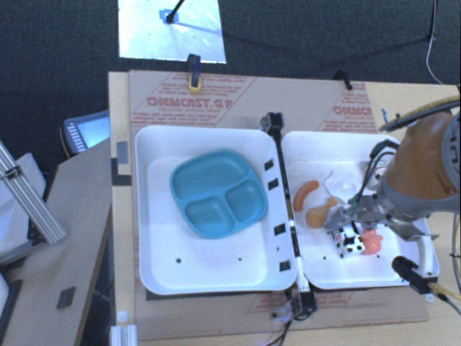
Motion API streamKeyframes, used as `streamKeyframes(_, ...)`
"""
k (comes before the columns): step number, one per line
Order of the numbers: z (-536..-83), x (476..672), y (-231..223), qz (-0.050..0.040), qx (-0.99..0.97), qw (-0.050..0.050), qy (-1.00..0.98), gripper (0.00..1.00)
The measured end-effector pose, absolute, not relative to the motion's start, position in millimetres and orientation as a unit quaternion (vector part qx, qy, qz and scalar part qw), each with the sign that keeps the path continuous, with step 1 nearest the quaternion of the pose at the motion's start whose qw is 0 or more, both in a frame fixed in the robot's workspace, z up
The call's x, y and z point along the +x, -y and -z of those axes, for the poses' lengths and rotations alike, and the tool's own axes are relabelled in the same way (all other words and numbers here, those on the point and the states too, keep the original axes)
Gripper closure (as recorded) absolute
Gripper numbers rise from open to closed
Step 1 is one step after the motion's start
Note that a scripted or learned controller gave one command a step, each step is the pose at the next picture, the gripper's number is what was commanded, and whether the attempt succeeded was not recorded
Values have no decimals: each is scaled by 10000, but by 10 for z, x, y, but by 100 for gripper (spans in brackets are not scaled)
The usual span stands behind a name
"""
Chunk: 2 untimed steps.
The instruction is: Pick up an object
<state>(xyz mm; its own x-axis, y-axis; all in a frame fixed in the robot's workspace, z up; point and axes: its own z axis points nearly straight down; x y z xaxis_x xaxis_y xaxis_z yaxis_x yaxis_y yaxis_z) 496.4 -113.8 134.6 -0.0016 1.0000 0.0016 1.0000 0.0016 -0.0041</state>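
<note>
Where pincer [344, 229] hangs — spotted toy [352, 244] beneath

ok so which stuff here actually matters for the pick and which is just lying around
Part of the job:
- gripper, low in the right bin
- black-and-white toy, just below it
- pink piece
- orange sausage shape
- tan piece
- clear cup-like item

Just lying about:
- blue divided plate in the left bin
- yellow clamp on the backboard
</note>
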Motion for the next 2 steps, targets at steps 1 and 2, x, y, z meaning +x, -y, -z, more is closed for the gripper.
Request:
streamKeyframes(1,-837,4972,1142,2,-7068,-16,7074,0)
streamKeyframes(2,-967,4984,1139,15,-7069,-18,7073,100)
